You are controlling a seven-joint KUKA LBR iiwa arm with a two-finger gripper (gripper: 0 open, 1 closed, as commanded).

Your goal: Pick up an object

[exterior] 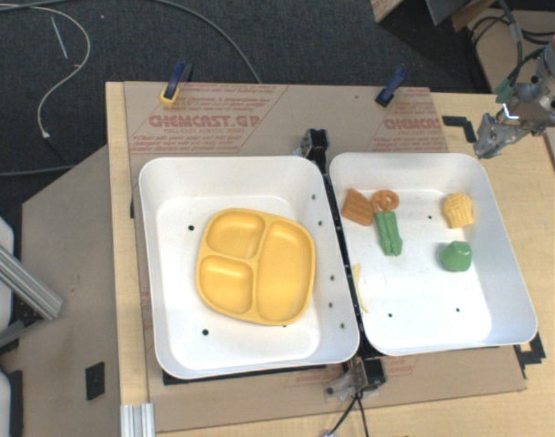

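Two bins sit side by side on the bench (123, 271). In the left bin (159, 244) a divided plate (257, 266) lies near the middle. In the right bin (496, 308), everything crowds the far half: a wedge (358, 208) at the left, a ring (385, 200) just beside it, a stick (389, 235) running toward the near side below the ring. Over to the right, a ridged piece (458, 210), with a ball (457, 257) in front of it. The gripper (492, 138) hangs beyond the right bin's far right corner.

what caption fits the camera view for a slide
Robot hand poised beyond right white bin of small toy foods; yellow three-compartment plastic plate in left white bin.
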